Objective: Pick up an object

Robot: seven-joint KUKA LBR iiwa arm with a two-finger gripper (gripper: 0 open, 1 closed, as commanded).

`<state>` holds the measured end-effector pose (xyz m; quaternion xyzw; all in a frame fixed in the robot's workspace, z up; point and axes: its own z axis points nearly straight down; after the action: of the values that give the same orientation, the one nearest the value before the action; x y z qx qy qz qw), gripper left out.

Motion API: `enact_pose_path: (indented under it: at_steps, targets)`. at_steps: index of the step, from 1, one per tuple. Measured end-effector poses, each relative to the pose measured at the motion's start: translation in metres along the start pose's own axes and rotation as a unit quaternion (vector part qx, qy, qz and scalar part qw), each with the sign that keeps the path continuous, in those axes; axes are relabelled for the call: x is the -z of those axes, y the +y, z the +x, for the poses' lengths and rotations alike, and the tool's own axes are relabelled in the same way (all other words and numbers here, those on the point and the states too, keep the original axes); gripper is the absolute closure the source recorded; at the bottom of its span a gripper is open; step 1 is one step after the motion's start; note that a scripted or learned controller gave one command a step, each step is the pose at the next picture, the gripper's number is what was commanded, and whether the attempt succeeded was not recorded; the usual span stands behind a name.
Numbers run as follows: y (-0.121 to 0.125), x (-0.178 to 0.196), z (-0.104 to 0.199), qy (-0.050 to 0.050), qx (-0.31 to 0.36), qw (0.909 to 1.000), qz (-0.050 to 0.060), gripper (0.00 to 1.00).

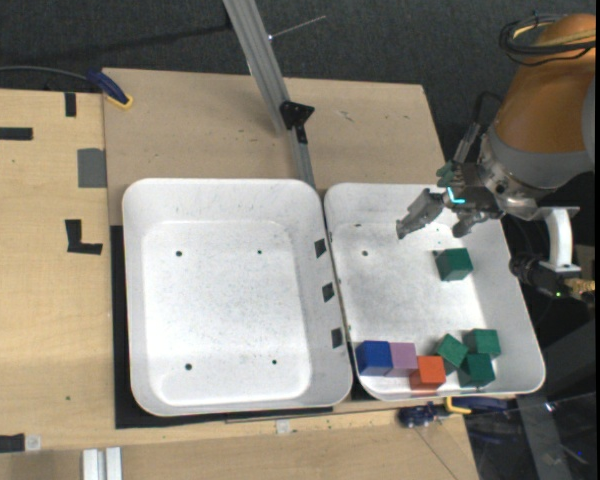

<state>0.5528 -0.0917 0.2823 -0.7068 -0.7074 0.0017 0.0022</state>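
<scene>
Pale wooden boards make up the bench [40, 298], and a dark floor is seen beyond its far edge. Two shallow white bins are set side by side on it: the left bin [225, 293] and the right bin [380, 268], their inner rims touching or nearly so. A slanted metal rail [265, 63] is seen running from the top of the view down to where the bins meet.

The arm [545, 98], grey with a broad orange section, is seen reaching in from the right, and the gripper [442, 218] is held over the far part of the right bin. Its two dark fingers [416, 218] are seen spread apart, with nothing between them; whether the tips touch the bin floor cannot be judged from this angle.

A lone green block [454, 264] is found just beside the gripper, on its near side, apart from the fingers and resting on the bin floor. The remaining blocks are gathered along the near wall of the right bin: a blue block [375, 357], a light purple block [403, 355] touching it, an orange block [429, 370], and a cluster of three green blocks [470, 356] toward the near right corner, packed close together.
</scene>
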Motion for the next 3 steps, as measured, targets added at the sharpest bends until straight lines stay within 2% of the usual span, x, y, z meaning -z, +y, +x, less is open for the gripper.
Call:
enact_pose_path:
  at_steps: [1,2,3]
  targets:
    - [0.001,0.002,0.0,0.0,0.0,1.0,-0.002,0.0]
    - [0.003,-0.044,0.006,0.0,0.0,1.0,0.0,0.0]
    - [0.003,-0.096,-0.003,0.0,0.0,1.0,-0.001,0.0]
